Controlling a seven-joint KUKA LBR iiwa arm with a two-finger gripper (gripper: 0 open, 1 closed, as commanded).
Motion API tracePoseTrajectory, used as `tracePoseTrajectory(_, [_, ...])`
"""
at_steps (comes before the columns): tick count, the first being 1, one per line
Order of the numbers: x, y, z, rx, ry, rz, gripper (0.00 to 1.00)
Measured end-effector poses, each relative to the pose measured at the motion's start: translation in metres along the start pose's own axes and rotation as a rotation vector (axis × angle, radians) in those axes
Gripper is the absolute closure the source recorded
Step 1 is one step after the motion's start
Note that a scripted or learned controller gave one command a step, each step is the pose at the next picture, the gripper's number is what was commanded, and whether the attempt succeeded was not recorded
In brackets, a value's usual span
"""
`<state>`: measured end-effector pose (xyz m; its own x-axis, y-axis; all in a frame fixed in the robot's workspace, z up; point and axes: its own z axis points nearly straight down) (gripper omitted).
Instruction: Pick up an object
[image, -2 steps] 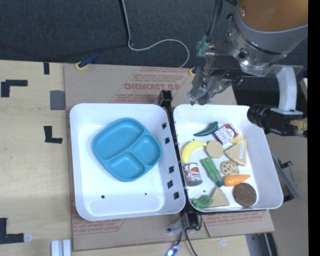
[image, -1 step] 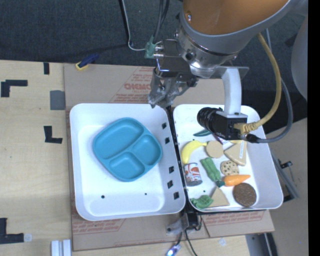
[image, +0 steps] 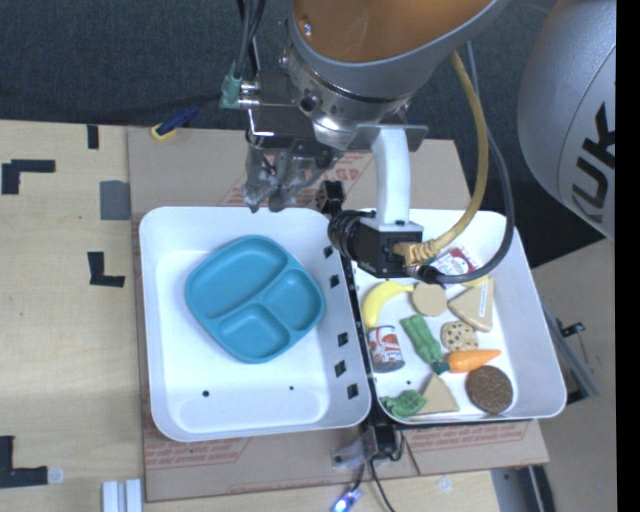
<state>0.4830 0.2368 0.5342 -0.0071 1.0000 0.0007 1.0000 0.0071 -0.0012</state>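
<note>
Bench (image: 60, 300) bears bins (image: 160, 330) (two, white).

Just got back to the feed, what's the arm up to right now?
The arm's gripper hangs over the back edge of the left bin, near the top rim. I see nothing between its fingers. The left bin holds a blue divided plate. The right bin holds the toy food: a banana, a small can, a carrot, a round brown cookie and some other pieces. From how things lie, no pick has been made yet.
</note>
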Motion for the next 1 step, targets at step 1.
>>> tracePoseTrajectory(1, [-0.0042,-0.0016,0.1795,0.018,-0.01,0.006,1.0])
